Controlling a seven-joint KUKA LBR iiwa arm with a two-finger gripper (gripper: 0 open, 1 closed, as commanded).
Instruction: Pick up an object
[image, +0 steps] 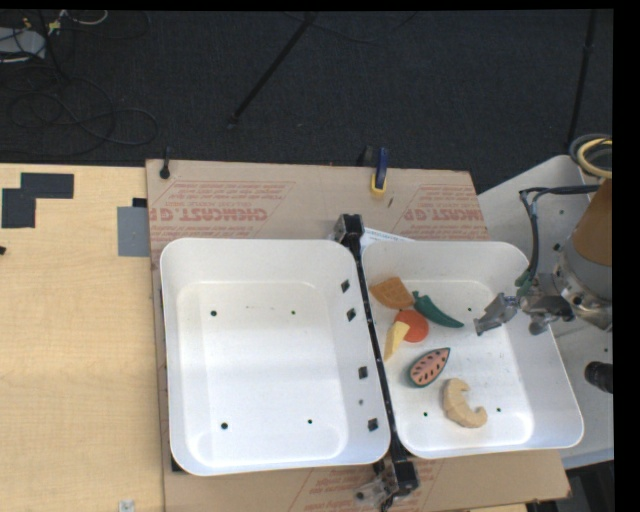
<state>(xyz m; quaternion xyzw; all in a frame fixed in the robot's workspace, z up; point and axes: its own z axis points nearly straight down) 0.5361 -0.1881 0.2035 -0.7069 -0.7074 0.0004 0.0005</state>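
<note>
Hand (492, 316) over right bin (545, 420), holding nothing visible.

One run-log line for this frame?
arm: right bin edge | gripper: above right bin, nothing held | nearest: green pepper | left bin

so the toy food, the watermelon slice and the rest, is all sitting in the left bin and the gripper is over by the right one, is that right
Not quite. The camera view shows the watermelon slice and the other toy food in the right bin, not the left bin. The gripper is indeed over the right bin.
</note>
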